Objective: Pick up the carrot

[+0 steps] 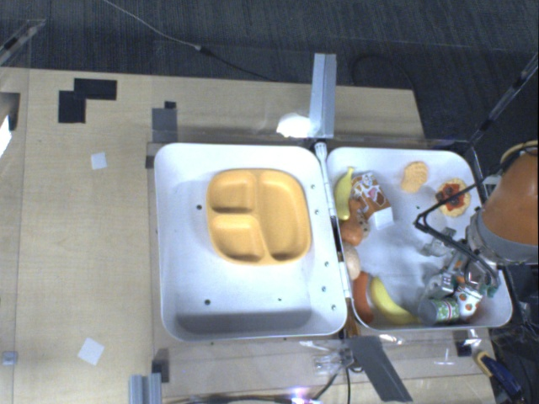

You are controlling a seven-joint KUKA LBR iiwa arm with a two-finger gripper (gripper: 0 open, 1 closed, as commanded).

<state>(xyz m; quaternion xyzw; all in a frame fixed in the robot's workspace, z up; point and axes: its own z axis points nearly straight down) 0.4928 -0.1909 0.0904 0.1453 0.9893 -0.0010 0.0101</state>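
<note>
An orange-red piece that looks like the carrot [362, 295] lies at the front left of the right bin [396, 247], partly under a yellow banana [392, 303]. The arm's orange band [512, 209] sits over the bin's right edge. My gripper [455, 283] hangs low over the bin's front right corner, just above a green can [446, 310]. It is well to the right of the carrot and apart from it. Nothing shows between the gripper and the carrot except the bin floor and the banana's tip.
Other food in the right bin: a second banana [343, 194], a printed packet [369, 197], a round cookie [414, 175] and a pizza-like piece [453, 197]. The left bin [181, 251] holds a yellow divided tray [257, 215]. A black cable loops by the wrist [431, 217].
</note>
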